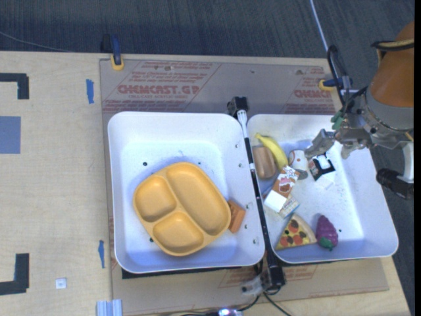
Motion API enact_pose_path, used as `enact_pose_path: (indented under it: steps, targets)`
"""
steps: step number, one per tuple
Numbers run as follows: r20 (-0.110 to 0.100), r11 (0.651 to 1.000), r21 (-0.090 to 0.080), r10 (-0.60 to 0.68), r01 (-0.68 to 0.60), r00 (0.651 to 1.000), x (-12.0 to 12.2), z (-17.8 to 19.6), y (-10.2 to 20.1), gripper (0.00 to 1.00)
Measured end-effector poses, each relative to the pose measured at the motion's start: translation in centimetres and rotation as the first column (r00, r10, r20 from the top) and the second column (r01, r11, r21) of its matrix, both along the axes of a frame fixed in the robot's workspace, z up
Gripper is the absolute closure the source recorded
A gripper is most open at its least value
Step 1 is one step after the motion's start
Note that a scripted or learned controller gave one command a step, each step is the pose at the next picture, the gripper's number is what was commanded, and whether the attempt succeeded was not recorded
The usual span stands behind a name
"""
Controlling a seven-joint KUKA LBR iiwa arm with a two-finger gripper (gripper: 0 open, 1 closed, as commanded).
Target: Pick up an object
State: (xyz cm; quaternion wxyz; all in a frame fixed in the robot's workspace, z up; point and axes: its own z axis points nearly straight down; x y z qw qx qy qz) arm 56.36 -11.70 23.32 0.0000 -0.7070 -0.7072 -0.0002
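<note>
My gripper (pixel 333 145) hangs over the back of the right bin (pixel 368 209), and its two grey fingers (pixel 320 141) are spread open with nothing between them. Just below it lies a small black and white object (pixel 321 167), with a small white piece (pixel 298 158) to its left. Further left are a yellow banana (pixel 273 150) and a brown bun (pixel 263 163). A red and white carton (pixel 285 181) and a white block (pixel 277 202) sit mid-bin. Along the front edge lie a pizza slice (pixel 295 233) and a purple fruit (pixel 327 232).
The left bin (pixel 164 137) holds a yellow divided plate (pixel 181 207) and an orange piece (pixel 237 216) against its right wall. A black clamp (pixel 237 105) sits at the back where the bins meet. The arm's orange band (pixel 395 78) is at the far right.
</note>
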Motion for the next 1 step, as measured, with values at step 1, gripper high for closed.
enact_pose_path:
  steps: [1]
  targets:
    - [-0.003,1.0,0.0,-0.001,0.001,1.0,1.76,-12.79,1.95,0.0]
